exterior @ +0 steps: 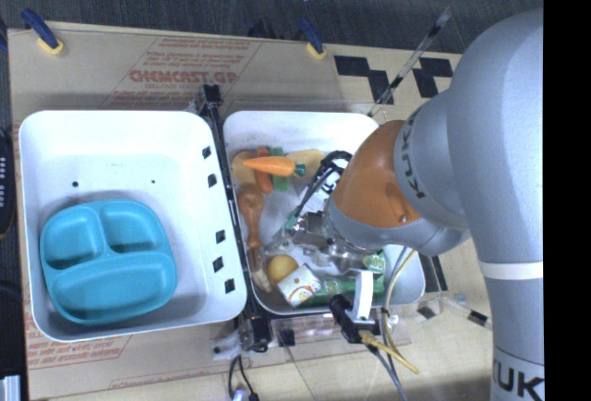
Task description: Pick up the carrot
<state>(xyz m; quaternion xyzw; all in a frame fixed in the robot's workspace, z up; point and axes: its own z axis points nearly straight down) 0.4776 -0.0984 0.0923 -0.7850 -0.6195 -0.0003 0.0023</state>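
Note:
The carrot (269,165) is orange with a green stem end and lies near the back left of the right bin (305,122), next to a yellow piece of food (307,157). My gripper (309,237) reaches down into the middle of that bin, in front of and to the right of the carrot and apart from it. The orange wrist band and grey arm hang over the gripper and hide its fingers.
A blue divided tray (106,256) sits in the left bin (111,136). Several other food items crowd the right bin: a brown one (249,203) along its left wall, a yellow round one (282,268), and a green and white package (319,290) at the front.

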